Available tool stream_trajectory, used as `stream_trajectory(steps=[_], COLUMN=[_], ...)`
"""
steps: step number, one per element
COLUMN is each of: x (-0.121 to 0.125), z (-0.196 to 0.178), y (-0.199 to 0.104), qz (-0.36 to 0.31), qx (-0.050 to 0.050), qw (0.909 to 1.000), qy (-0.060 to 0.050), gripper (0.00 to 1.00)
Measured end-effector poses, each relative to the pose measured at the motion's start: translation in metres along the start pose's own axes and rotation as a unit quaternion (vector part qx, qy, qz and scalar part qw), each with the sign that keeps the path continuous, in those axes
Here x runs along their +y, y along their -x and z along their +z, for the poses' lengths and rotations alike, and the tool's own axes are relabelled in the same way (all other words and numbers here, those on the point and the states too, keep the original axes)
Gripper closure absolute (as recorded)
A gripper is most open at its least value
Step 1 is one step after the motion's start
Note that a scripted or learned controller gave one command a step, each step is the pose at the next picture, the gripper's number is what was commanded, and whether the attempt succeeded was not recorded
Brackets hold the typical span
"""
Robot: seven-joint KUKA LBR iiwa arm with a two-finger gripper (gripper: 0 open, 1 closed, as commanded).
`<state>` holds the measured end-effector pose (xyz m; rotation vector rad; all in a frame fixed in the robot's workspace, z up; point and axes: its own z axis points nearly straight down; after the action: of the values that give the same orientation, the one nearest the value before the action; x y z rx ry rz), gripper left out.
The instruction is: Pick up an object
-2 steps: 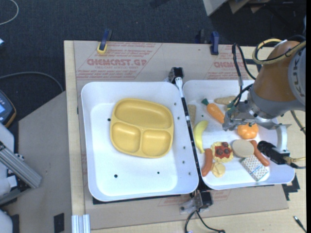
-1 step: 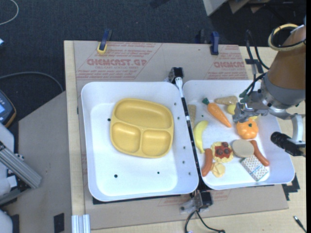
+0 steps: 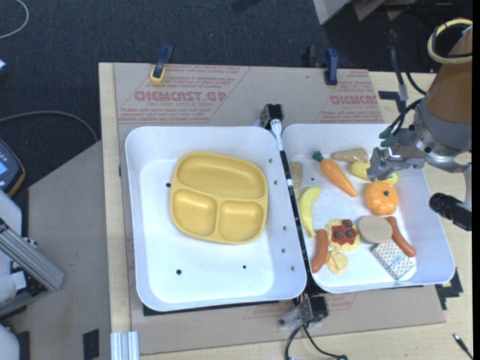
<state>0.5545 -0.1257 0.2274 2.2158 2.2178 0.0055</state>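
Gripper (image 3: 384, 163) hangs low at the right bin's (image 3: 442, 257) far edge, directly over a yellow toy (image 3: 363, 171), orange fruit (image 3: 382, 199) just nearer the front.

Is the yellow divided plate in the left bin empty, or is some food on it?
Empty. The yellow plate shows three bare compartments; the toy foods, such as the carrot, lie in the right bin.
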Motion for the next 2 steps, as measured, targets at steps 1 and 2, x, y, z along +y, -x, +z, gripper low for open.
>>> stream_trajectory(steps=[1,2], x=[-0.004,0.019], z=[-0.004,0.004], y=[-0.057,-0.108], qz=[-0.002,-0.003], qx=[0.002,0.002], qw=[1.0000,1.0000], qy=[-0.004,-0.002], gripper=[1.00,1.00])
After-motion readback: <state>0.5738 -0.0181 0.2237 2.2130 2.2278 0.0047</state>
